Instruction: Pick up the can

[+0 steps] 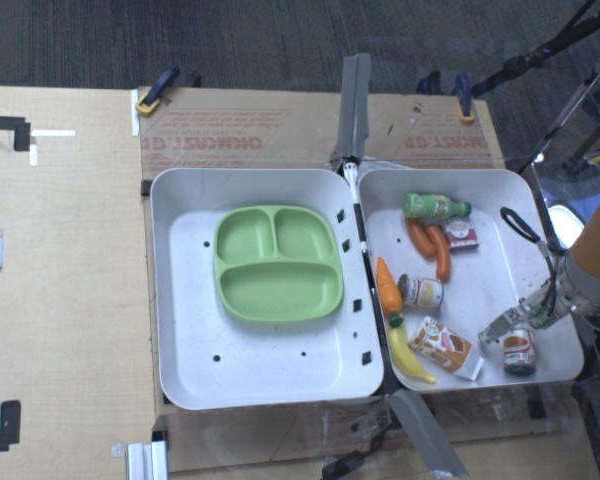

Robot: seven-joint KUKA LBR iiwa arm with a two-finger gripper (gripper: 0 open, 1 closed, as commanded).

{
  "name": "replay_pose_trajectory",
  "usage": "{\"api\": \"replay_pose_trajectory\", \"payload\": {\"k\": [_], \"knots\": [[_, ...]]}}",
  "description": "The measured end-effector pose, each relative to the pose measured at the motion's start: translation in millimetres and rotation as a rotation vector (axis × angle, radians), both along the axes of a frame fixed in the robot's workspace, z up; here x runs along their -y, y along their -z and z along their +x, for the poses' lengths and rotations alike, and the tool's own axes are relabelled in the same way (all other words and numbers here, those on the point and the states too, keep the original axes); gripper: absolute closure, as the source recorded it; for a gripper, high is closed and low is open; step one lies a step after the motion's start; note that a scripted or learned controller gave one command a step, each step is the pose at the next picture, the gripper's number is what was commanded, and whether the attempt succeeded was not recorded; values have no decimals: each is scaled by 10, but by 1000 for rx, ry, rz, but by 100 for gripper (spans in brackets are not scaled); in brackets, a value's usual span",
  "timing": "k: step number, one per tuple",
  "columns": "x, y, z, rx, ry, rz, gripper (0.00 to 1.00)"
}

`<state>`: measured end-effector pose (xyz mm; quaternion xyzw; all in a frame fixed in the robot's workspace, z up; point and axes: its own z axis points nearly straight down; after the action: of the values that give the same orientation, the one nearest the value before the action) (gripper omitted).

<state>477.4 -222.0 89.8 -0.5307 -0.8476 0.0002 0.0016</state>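
Green plate [278,278] in left bin [180,368]; 2 cans [421,292] among food, right bin [540,373].

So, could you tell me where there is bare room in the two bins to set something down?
The left bin has bare floor all round the green divided plate, widest in front of it. The right bin is crowded along its left side and front; its barest patch lies mid-floor, between the sausages and the gripper.

- The light wooden counter [60,268] carries a brown cardboard sheet [300,128].
- Two shallow white bins sit side by side: left bin [180,368], right bin [480,188].
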Motion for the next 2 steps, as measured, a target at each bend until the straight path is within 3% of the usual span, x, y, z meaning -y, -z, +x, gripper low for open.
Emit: {"api": "replay_pose_trajectory", "payload": {"k": [1,2], "knots": [[-30,-6,16,1,242,2,0],[-4,-1,368,2,82,-1,0]]}}
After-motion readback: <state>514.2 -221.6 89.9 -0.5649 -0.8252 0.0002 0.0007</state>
